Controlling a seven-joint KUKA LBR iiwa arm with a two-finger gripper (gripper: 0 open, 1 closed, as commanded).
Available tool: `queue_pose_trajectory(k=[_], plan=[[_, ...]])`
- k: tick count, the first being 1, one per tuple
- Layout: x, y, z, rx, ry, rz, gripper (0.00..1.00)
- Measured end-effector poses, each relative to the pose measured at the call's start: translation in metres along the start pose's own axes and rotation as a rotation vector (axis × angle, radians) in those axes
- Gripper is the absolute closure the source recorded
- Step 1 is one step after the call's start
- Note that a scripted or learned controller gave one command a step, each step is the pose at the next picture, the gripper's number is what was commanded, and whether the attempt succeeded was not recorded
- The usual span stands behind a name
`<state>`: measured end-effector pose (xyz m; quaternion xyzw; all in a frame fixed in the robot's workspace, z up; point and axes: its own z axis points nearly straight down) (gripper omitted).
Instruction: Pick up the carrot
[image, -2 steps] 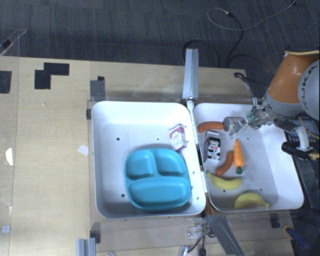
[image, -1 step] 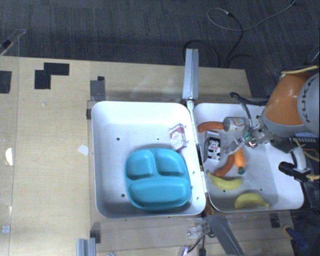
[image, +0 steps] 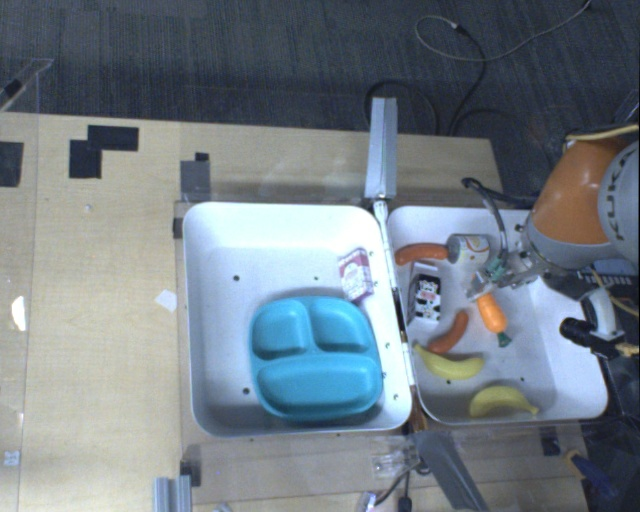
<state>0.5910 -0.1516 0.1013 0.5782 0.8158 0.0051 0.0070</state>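
Orange carrot (image: 491, 314) lies on the floor of the right bin (image: 585, 400), just below the gripper (image: 494, 272). Finger state: cannot tell. No grasp is visible, so the pick appears not yet done; closing and lifting remain.

Bright, even overhead light washes the two white bins (image: 300, 225) almost to glare, soft shadows gather under the blue tray (image: 315, 360) and along the bin walls, the wooden surface (image: 100, 300) shows pale reflections at left, and fine detail stays slightly soft throughout.
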Motion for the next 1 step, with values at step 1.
queue_pose_trajectory(k=[1], plan=[[0.0506,0.0364,-0.129,0.008,0.002,0.083,1.0]])
